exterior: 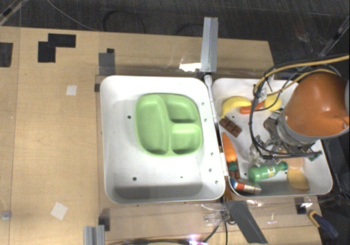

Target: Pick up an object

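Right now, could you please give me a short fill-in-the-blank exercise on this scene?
1. The green divided tray lies in the ____ bin.
2. The banana in the right bin is ____ in colour.
3. The arm is over the ____ bin.
Missing words: left; yellow; right.

The gripper (269, 153) is low in the right bin. A green bottle (267, 171) lies on its side just below the gripper, cap pointing right. A yellow banana (236, 104) lies above and to the left. A brown chocolate bar (230, 126) and an orange carrot (229, 150) lie to its left. A pale yellow piece (298, 178) lies at its lower right.
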Action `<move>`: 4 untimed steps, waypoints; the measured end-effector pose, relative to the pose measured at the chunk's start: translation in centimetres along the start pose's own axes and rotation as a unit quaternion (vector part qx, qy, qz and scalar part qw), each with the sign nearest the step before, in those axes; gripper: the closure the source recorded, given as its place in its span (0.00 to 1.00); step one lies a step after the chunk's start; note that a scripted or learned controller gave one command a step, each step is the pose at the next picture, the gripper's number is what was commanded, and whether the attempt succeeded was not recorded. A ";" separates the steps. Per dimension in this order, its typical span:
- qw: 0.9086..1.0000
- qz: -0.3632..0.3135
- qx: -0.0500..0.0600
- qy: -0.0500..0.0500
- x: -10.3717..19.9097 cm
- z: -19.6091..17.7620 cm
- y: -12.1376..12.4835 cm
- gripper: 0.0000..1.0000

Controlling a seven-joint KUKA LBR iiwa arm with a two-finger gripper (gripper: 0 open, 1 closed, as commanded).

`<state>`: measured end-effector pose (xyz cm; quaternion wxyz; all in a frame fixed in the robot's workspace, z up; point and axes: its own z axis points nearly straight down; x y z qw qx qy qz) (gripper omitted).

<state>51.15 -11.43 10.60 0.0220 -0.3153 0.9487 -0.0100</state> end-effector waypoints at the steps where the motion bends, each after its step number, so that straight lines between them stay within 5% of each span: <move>1: 1.000 -0.001 -0.011 0.010 -4.2 -8.4 3.4 1.00; 2: 0.996 -0.091 -0.014 0.013 0.3 -7.5 -3.5 1.00; 3: 0.995 -0.093 -0.015 0.012 0.1 -7.5 -3.4 0.00; 4: 0.985 -0.172 -0.016 0.011 -0.7 1.3 -6.9 0.00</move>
